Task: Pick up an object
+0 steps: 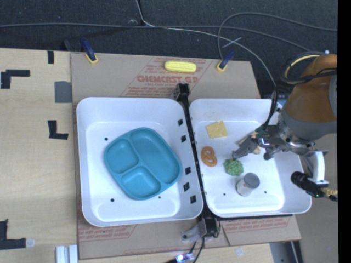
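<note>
Item 1, claw [245, 147]: you find it low over the middle of the right bin [274, 199], reaching in from that bin's right edge. Its dark fingers [242, 144] point left toward the bin's contents. Nothing sits between them; whether they stand apart or together, you cannot tell at this size. The placement reads as an approach for a pick, not a carry.

Item 2, broccoli [234, 167]: green floret, just below the fingertips, near the bin's centre. It is the closest thing to the claw and, by that, your likeliest target, though it lies slightly off the claw's line.

Item 3, cup [247, 184]: small grey cylinder on its side, just beside the broccoli, toward the bin's front edge. Judge it prone to roll if nudged.

Item 4, pretzel [208, 156]: flat, near the bin's left wall, a little apart from the broccoli.

Item 5, cracker [216, 130]: yellow square, flat, toward the bin's back-left corner.

Item 6, arm [311, 106]: grey, orange band, hanging over the right bin's right edge.

Item 7, left bin [90, 111]: touches the right bin along their shared wall and carries a blue tray [142, 162], three compartments, centred.

Item 8, corn [180, 66]: yellow, on the cardboard [109, 73] behind both bins, well apart from the claw.

Status: pick not yet made.
</note>
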{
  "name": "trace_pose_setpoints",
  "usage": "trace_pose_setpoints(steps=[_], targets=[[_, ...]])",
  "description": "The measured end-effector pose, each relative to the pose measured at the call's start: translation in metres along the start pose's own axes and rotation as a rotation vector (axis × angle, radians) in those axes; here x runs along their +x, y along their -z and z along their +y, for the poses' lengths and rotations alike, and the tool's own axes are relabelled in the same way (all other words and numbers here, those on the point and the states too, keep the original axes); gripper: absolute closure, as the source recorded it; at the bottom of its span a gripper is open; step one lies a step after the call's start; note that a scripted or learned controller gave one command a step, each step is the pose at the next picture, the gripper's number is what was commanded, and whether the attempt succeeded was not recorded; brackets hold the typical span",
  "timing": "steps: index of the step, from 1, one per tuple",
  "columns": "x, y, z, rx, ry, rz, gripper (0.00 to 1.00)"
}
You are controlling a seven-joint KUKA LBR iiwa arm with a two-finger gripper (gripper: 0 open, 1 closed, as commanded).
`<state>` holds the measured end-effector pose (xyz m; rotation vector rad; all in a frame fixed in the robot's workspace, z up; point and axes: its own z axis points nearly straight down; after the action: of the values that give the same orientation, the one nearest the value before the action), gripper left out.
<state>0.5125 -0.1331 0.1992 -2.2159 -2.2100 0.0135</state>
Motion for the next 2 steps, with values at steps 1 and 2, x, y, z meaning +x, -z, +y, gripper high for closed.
trace_pose_setpoints(steps=[1, 2], targets=[[0.000, 0.006, 0.003, -0.012, 0.004, -0.002, 0.00], [0.001, -0.037, 0.001, -0.008, 0.003, -0.002, 0.00]])
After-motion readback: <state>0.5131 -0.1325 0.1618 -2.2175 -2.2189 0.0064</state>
